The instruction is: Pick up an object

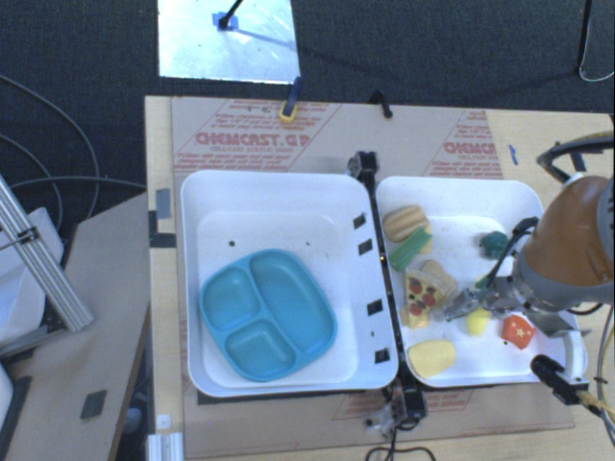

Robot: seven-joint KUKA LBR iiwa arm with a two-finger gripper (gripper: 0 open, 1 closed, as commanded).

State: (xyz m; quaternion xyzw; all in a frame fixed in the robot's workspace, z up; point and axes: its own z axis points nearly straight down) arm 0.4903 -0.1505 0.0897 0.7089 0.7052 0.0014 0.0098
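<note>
The right bin holds several toy foods: a tan bun, a green piece, a pizza slice, a pale yellow lump, a small yellow ball, a red-orange cube and a dark green piece. My gripper hangs low in this bin, between the pizza slice and the small yellow ball and just above the ball. The arm's orange band covers the bin's right side. I see nothing held.
The left bin holds a blue divided plate. A black divider with clips runs between the bins. A shiny metal sheet lies beyond the bench. A wooden side table stands at the left.
</note>
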